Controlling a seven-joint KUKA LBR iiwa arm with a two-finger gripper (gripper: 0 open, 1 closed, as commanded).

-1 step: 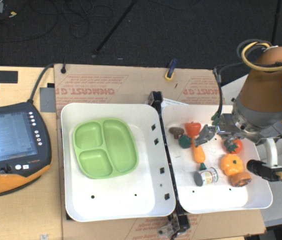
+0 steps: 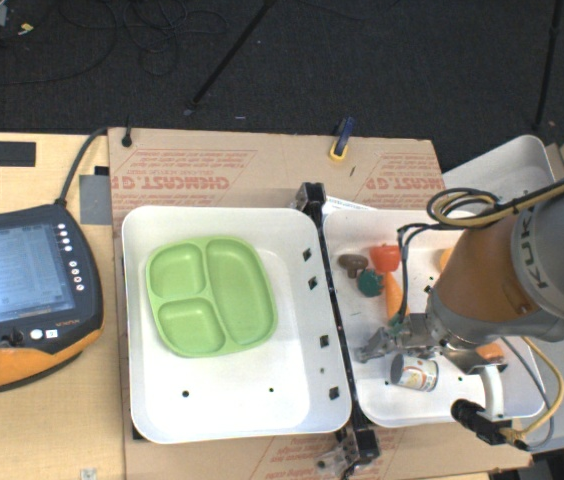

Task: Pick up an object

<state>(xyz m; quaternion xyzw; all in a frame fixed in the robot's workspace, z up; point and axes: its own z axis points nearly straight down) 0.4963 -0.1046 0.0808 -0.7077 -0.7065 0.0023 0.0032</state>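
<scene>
robot claw [image 2: 390, 342] hung low inside the right white bin [image 2: 372, 398], near the divider between the bins; whether it was open or closed could not be told. a small glass jar [image 2: 417, 375] with a metal lid lay on its side just beside the claw, toward the bin's front. behind the claw sat a teal lump [image 2: 369, 283], an orange carrot shape [image 2: 393, 292], a red piece [image 2: 385, 258] and a brown stone-like piece [image 2: 352, 264].
</scene>
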